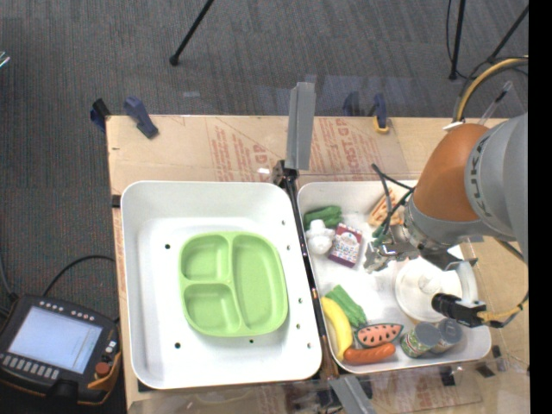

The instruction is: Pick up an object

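Camera view: banana [337, 326] lengthwise in right bin [479, 352], tip toward watermelon slice [379, 334].

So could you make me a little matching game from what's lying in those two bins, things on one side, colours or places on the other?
Things:
1. divided plate
2. banana
3. watermelon slice
4. can

Descriptions:
A. yellow, lying by the right bin's left wall
B. light green, alone in the left bin
C. in the right bin's near right corner
D. red with a green rind, just right of the banana

Pairs: 1-B, 2-A, 3-D, 4-C
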Motion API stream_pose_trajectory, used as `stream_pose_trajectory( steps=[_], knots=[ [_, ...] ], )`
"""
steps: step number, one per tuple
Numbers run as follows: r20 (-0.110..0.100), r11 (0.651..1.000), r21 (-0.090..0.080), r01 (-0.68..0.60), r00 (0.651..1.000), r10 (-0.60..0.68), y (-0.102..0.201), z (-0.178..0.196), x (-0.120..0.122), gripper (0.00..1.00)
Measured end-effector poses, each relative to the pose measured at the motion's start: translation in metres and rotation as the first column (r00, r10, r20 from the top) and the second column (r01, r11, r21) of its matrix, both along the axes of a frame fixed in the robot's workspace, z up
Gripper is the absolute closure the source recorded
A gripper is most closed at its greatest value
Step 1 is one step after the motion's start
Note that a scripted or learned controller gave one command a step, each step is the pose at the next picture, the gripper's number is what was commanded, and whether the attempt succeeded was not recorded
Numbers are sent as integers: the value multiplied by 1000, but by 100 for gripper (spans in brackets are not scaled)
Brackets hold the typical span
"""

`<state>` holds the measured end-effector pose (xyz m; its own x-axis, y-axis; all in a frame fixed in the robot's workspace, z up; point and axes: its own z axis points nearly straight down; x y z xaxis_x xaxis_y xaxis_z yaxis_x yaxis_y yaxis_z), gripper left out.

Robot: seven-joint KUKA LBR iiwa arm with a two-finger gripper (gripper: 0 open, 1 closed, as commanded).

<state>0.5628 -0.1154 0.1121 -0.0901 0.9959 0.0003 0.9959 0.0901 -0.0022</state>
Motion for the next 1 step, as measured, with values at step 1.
stream_pose_trajectory(
  steps=[1],
  knots=[
    [-2, 1000, 0, -2, 1000, 2, 0, -1, 0, 0]
  ],
)
